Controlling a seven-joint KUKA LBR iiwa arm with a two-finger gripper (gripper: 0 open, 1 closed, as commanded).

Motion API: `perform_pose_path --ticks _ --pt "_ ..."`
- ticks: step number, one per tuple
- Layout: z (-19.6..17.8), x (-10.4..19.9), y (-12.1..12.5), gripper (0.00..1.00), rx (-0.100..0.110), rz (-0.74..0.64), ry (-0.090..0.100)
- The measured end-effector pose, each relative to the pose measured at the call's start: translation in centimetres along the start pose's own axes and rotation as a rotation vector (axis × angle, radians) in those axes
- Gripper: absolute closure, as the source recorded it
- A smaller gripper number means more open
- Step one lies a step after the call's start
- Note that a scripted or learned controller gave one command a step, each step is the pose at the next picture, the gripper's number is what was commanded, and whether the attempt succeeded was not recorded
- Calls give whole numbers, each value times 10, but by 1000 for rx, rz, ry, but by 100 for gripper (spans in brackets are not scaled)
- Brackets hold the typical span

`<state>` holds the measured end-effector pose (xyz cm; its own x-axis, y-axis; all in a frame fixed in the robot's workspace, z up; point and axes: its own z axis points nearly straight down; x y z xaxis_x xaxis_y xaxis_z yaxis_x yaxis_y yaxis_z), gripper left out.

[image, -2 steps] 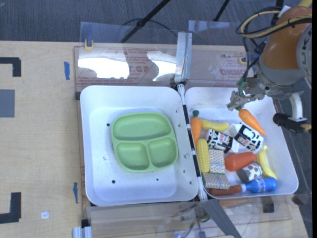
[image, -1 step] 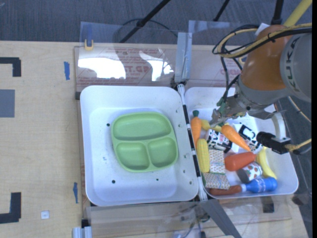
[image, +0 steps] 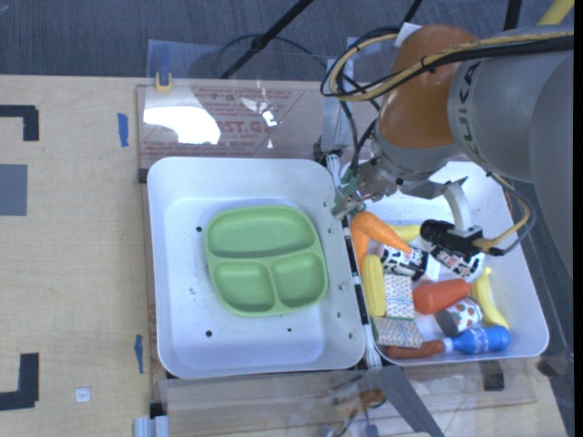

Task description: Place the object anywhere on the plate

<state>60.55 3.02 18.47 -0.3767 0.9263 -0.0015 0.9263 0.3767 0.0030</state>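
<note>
So the obj isn't obvious. We've got a heap of toy food in the right bin (image: 524,321), lower right of the frame, and nothing on the green plate (image: 266,259) w/ its three compartments. That plate sits in the left bin (image: 173,244), mid-frame, slightly tilted.

The heap, as far as we can make out: an orange carrot-like piece (image: 378,230) at the upper left of the pile, right by the divider btw the bins; a yellow corn cob (image: 373,285) below it along the left wall; a black-and-white spotted thing (image: 401,260); a checkered packet (image: 398,294); a red-orange piece (image: 442,294) in the middle; a banana (image: 492,300) on the right side; a blue bottle-ish item (image: 478,340) at the bottom. All packed touching or overlapping.

The arm (image: 492,89) comes in from the upper right, orange band above the wrist, cables looped round it. The pincer (image: 351,194) is at the top left corner of the right bin, just above the carrot-like piece, near the divider. We can't tell if it's apart or together, it's too cluttered there, and we see nothing btw its tips.

Both bins sit on the light wood table (image: 73,244); a clear plastic sheet (image: 219,116) lies above the left bin.
</note>
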Motion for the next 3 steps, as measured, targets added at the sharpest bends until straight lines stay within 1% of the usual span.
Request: perform_pose_path --ticks 1,2,3 --pt "22 78 -11 100 4 -113 3" --pt "0 70 -16 100 -1 -401 0" --pt "0 70 -16 0 -1 -401 0"
